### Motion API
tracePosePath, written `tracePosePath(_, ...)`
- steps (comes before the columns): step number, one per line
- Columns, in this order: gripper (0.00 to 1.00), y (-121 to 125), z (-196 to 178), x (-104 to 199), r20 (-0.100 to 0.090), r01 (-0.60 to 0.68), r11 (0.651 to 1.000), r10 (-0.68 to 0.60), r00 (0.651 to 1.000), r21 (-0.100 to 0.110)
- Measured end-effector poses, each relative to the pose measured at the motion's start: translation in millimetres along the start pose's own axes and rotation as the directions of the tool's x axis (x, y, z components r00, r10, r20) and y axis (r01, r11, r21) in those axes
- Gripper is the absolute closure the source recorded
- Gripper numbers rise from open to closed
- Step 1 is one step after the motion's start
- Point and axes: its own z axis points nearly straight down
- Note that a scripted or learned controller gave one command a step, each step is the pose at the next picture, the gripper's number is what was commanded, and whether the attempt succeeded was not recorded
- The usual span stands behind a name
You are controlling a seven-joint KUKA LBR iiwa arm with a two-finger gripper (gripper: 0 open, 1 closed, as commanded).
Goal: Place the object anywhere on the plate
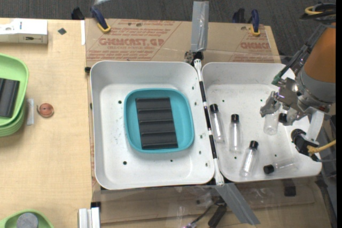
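While arm (320, 61) reaches in from 3 o'clock, gripper (275, 107) hangs over right bin (240, 75), toward its 3 o'clock side. Clear vial (271, 123) seen just below fingertips, upright; whether pinched or merely touched, cannot tell, nor finger spread. Four more vials in same bin: by 9 o'clock wall (216, 121), mid-bin (234, 131), 6 o'clock (249, 157), 5 o'clock corner (279, 167). Teal plate (131, 115) sits centred in left bin (104, 131), dark ribbed block (156, 123) on it.

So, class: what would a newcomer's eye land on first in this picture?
Probably the teal plate with its dark ribbed insert, sitting in the middle of the left bin. Next, the clear vials scattered in the right bin, with the gripper above that bin's right side.
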Motion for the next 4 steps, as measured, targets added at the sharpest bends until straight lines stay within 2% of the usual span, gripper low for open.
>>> tracePosePath(1, 1.00, -39.6, -20.8, 55.2, -0.001, 0.251, 0.968, -0.251, 0.968, -0.001)
tracePosePath(2, 1.00, -103.9, -38.3, 157.2, 0.000, 0.426, 0.905, -0.426, 0.905, -0.003)
tracePosePath(3, 0.00, -103.7, -38.4, 157.1, 0.000, 0.425, 0.905, -0.425, 0.905, -0.003)
tracePosePath(4, 0.00, -121.8, -41.3, 173.3, 0.001, 0.393, 0.920, -0.393, 0.920, -0.002)
